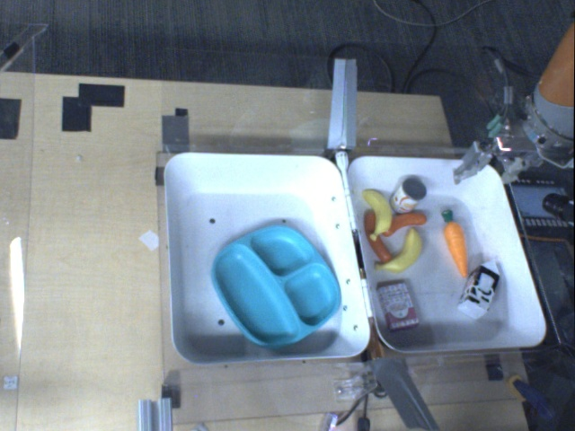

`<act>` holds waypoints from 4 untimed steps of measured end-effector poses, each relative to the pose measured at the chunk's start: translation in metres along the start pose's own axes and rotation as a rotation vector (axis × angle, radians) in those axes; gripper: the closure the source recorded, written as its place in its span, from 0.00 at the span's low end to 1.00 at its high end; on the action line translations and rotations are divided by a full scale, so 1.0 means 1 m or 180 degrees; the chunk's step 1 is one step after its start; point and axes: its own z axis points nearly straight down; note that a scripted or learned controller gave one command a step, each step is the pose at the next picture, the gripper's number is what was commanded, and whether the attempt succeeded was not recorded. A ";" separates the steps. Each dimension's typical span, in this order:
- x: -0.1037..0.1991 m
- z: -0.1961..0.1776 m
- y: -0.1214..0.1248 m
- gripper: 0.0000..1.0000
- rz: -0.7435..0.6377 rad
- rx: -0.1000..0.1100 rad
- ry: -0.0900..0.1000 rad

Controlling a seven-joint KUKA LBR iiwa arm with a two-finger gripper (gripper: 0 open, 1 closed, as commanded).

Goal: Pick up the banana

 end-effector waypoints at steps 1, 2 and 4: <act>0.051 0.067 -0.055 0.00 0.0005 0.0002 0.0002; 0.106 0.121 -0.070 0.00 -0.0170 -0.0008 0.0003; 0.153 -0.012 -0.055 1.00 -0.0034 -0.0007 0.0000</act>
